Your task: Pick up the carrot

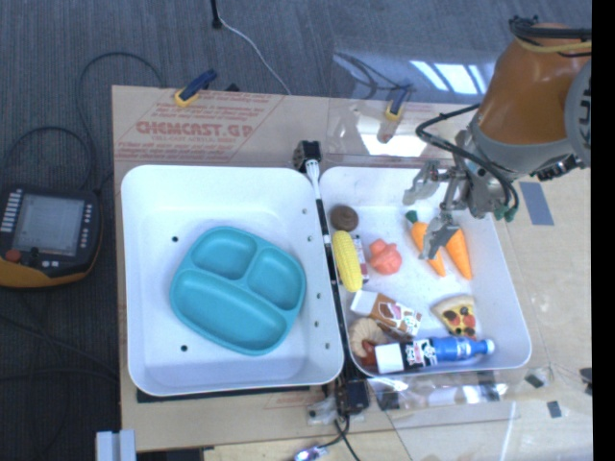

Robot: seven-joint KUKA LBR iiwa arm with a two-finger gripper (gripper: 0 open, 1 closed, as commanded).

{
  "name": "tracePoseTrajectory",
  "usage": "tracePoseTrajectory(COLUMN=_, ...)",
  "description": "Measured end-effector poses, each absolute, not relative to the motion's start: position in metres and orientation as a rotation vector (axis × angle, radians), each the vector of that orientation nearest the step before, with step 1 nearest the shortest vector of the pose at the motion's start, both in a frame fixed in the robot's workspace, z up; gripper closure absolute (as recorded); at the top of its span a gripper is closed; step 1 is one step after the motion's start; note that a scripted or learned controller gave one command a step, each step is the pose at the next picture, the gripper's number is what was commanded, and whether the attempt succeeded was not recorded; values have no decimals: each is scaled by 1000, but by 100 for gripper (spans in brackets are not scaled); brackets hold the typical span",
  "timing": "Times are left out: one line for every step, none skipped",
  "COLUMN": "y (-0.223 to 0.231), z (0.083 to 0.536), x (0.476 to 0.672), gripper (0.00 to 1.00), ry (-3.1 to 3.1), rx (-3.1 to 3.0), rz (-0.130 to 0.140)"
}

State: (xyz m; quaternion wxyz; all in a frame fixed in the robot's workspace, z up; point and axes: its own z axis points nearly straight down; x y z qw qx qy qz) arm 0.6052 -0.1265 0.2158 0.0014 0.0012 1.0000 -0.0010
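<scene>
Hovering low over the right bin (514, 301), the gripper (444, 230) sits between two orange pieces. Its fingers look parted, tips pointing down toward the bin floor, nothing clamped between them; the metal blurs against the white, so that is a best read.

Carrot position: one carrot (459, 251) lies just right of the fingertips, thick end up, taper toward the near wall. A second, slimmer carrot (419, 234) sits just left of them, green stub at its top. A small orange bit (438, 266) below the tips may be part of either; can't resolve it.

To do the step well: pick one target, not both. The right carrot is the fatter, cleaner grab. Shift the tips right, align the jaws across its width, not along its length, descend until the fingers straddle it, then close. Straddling the gap as now risks closing on air or nudging both away.

Counts, right bin:
- carrots: 2
- corn cob (346, 260): 1
- pink fruit-like toy (384, 256): 1
- brown round item (344, 219): 1
- pizza slice (456, 316): 1
- blue bottle (437, 351): 1
- brown pieces near the bottle (382, 321): roughly 2

Left bin (144, 286): 1 teal divided plate (238, 288).
</scene>
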Motion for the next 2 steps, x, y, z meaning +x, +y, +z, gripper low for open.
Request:
tracePoseTrajectory(y=-150, z=96, x=622, gripper=0, ry=3134, rx=82, rz=-4)
tracePoseTrajectory(y=-150, z=109, x=625, gripper=100, ry=3125, rx=81, rz=-11)
